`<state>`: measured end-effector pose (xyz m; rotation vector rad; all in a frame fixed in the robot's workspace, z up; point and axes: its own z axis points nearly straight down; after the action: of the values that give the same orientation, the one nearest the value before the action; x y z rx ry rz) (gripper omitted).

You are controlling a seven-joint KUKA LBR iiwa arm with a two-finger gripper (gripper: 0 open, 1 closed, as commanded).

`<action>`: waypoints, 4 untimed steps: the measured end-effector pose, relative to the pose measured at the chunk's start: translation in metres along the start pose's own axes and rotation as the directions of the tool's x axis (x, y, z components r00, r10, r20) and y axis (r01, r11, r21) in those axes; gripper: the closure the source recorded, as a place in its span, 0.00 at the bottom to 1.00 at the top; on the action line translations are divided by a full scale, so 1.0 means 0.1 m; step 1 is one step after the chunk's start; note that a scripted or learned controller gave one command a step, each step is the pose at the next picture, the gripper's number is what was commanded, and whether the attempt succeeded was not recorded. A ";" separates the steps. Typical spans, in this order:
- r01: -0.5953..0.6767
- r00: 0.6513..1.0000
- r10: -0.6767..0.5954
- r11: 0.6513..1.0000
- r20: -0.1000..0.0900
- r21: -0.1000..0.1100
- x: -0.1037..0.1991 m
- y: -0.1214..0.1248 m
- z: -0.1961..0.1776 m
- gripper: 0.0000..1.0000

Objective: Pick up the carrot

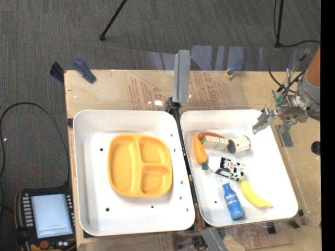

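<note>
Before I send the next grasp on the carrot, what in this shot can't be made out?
- Gripper, camera view: too small and blurred to tell whether it is open or shut.
- Arm, camera view: cut off by the right edge.
- Carrot, camera view: whether it touches the hot dog beside it is too fine to tell.
- Milk carton, camera view: print too small to read.

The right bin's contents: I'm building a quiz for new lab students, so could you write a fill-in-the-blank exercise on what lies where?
1. The orange tapered carrot lies near the ____ wall of the right white bin.
2. The yellow divided plate sits in the ____ bin.
3. The small blue plastic bottle lies beside the yellow ____.
4. The gripper hangs over the right bin's ____ right corner, apart from the carrot.

Missing words: left; left; banana; far
</note>
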<state>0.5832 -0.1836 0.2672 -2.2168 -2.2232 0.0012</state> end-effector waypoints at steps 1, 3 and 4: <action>-0.038 0.999 0.038 0.999 -0.001 0.003 0.91 0.47 1.04 0.00; 0.203 0.979 -0.202 0.977 0.023 -0.058 0.95 0.12 1.55 0.00; 0.599 0.801 -0.598 0.800 0.041 -0.040 0.85 0.23 1.55 0.00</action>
<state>0.6053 -0.0987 0.1124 -1.4264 -2.8576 -0.0281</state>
